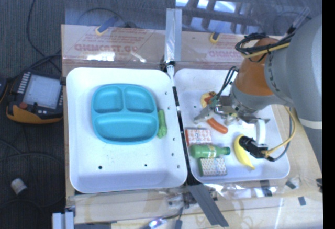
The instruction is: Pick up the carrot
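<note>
The carrot is a small orange-red piece lying in the middle of the right bin. My gripper hangs directly over the carrot's upper end, close above or touching it. The grey arm with its orange band comes in from the right and hides the bin's far right part. Nothing shows the carrot lifted off the floor of the bin.
Around the carrot lie a red-and-white box, a green bottle, a patterned box, a yellow banana and a yellow-red toy. The left bin holds a blue divided plate and a green pod.
</note>
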Controlling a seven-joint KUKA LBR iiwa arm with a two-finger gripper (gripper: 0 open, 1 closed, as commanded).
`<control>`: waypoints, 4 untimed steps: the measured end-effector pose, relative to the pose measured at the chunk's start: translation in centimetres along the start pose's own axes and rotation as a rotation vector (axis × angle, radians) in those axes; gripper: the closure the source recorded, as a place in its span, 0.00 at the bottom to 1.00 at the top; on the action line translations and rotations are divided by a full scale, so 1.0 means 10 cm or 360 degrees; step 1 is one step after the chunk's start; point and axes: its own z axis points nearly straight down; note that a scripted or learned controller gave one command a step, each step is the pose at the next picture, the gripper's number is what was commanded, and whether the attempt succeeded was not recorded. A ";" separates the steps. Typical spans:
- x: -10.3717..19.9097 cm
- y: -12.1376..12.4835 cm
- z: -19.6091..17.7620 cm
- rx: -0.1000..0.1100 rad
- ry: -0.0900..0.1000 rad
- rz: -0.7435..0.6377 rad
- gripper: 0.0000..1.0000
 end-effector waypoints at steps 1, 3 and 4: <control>0.01 0.02 -0.09 -0.0005 0.0003 -0.0002 1.00; -0.42 0.13 -0.01 -0.0010 0.0006 0.0215 0.00; -0.30 -0.10 -0.84 0.0017 0.0001 0.0080 0.00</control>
